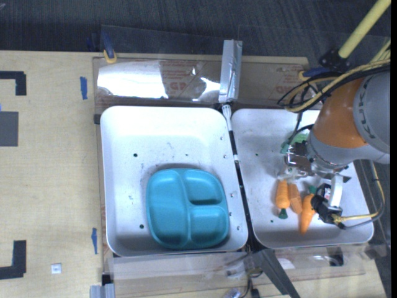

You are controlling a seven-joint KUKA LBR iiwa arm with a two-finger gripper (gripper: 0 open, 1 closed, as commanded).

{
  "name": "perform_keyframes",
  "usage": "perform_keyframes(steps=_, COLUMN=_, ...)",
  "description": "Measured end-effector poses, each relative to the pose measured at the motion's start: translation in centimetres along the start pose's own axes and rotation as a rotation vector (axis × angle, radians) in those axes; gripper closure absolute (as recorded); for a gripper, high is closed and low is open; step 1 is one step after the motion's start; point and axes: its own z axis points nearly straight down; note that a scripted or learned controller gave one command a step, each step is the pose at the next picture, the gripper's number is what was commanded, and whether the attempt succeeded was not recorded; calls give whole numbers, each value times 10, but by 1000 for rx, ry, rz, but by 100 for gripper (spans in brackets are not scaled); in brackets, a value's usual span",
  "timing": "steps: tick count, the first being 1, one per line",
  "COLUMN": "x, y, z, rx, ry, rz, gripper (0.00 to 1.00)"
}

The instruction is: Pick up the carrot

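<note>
Over right bin (260, 135), near its front-right corner, my gripper (308, 180) hangs low above floor. Two carrots lie just under and beside me: one carrot (283, 196) toward bin's middle, green stub pointing at front edge; second carrot (306, 211) just beside it, partly under my wrist hardware. Cannot tell how far my fingers are spread, nor whether either carrot sits between them. Left bin (124, 129) carries blue divided tray (186, 208) by its front edge.

The pincer (308, 180) hangs over two carrots (283, 197) in the right bin (260, 135); a blue tray (186, 208) lies in the left bin (161, 129).
</note>
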Motion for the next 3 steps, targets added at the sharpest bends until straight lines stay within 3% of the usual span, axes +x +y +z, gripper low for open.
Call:
perform_keyframes(steps=1, x=0, y=-4, z=6, rx=15, ry=-1, rz=0, gripper=0)
perform_keyframes(steps=2, x=-24, y=-59, z=20, rx=7, ry=1, rz=104, gripper=0)
perform_keyframes(steps=3, x=-5, y=-48, z=16, rx=15, ry=0, rz=11, gripper=0)
